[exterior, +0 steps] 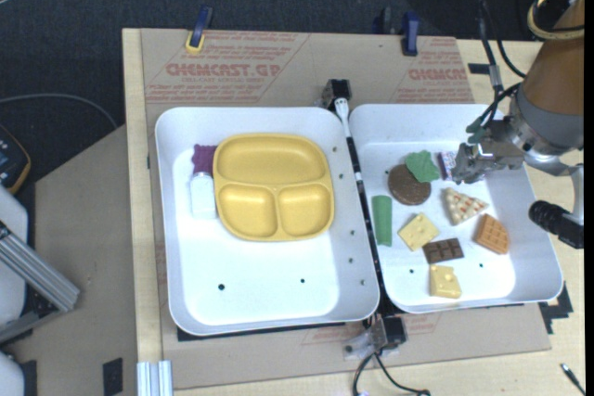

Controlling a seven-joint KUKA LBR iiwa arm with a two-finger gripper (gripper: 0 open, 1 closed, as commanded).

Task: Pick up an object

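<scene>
My tabletop (278,60) is a brown board printed with red lettering, clamped at its far edge, with dark carpet around it. Two white bins sit on it side by side. The left bin (251,292) holds one yellow divided plate (274,184), with a purple piece (203,157) and a white piece (201,196) tucked against the plate's left side. The right bin (520,278) holds the toy food: one green stick (381,220), one brown cookie (408,185), one green leafy piece (423,165), one pizza slice (462,203), one waffle (491,235), one chocolate bar (443,249) and two cheese wedges (418,230). The green stick lies near the bin's left wall, its long axis running near to far. My gripper (469,159) hangs over the far part of the right bin, just right of the leafy piece; I cannot tell how it is set.
</scene>
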